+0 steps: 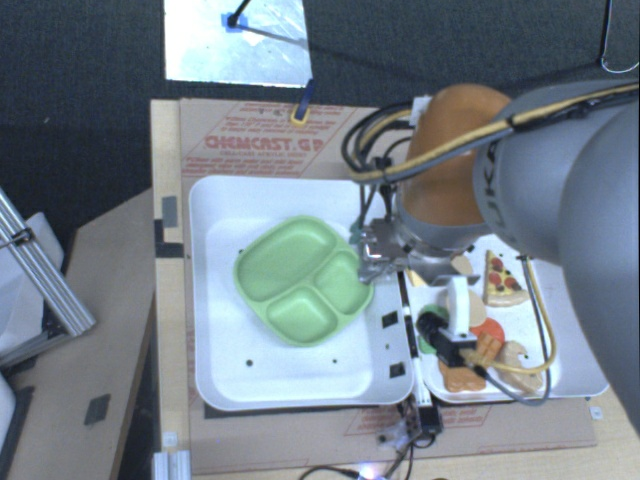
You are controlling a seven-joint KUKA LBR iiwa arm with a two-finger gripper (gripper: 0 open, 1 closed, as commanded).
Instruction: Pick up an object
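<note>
A light green divided plate (300,278) lies in the left white bin (215,348), a little right of its middle. My gripper (370,256) hangs over that plate's right rim, next to the wall between the two bins. The grey arm and its orange band cover much of the right bin (565,368). Toy food shows below the arm there: a pizza slice (503,280), a red piece (482,313), a small green piece (431,320), an orange piece (488,348) and a brown piece (460,376). I see nothing held.
Both bins rest on a cardboard sheet with red print (260,143). A shiny square sheet (240,28) lies on the dark floor behind it. A metal frame (40,268) stands at the far left.
</note>
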